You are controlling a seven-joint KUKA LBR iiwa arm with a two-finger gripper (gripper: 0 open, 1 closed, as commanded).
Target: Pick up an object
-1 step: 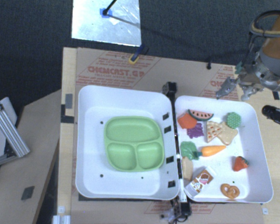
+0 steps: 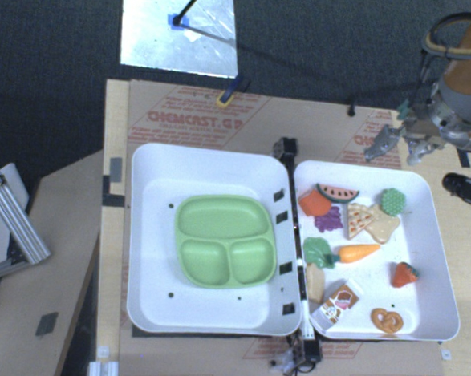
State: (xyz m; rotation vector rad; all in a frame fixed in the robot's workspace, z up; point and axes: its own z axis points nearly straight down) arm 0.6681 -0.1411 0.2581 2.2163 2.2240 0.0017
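The tool (image 2: 399, 145) hangs above the right bin's (image 2: 438, 262) far rim, its fingers spread apart and gripping nothing. The toy foods lie crowded in that bin; the strawberry (image 2: 405, 274) and pretzel (image 2: 387, 320) lie apart from the rest, so descending squarely over either seems safest.

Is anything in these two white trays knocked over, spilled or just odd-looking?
Nothing looks spilled or broken. The green three-compartment plate lies flat in the left white bin. One oddity: the small printed carton in the right white bin lies tilted against the divider.
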